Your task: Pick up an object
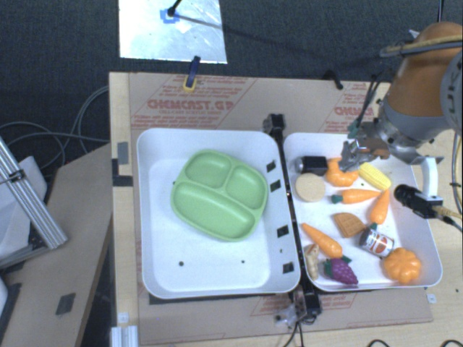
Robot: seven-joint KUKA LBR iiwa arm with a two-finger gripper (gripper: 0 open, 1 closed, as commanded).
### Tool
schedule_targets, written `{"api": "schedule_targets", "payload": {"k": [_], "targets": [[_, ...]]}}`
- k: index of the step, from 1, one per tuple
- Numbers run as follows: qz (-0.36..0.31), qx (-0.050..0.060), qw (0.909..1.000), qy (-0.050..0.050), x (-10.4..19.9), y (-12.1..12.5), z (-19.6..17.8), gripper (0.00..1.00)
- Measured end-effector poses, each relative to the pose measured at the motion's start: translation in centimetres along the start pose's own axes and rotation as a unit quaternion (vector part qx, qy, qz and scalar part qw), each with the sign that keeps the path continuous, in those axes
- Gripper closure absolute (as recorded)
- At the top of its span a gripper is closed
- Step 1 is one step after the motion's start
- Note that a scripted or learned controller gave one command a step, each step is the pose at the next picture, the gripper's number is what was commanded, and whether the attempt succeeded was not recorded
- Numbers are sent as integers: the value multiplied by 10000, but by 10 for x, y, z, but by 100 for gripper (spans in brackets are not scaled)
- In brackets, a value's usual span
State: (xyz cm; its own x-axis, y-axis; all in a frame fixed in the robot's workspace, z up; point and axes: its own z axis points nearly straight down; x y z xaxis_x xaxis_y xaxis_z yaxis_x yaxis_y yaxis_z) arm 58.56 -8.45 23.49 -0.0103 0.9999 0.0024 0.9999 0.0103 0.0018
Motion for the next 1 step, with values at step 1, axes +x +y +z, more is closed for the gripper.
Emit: {"api": "schedule_targets", "payload": {"k": [1], "targets": [[2, 14, 10000, -1, 59, -13, 12, 100]]}}
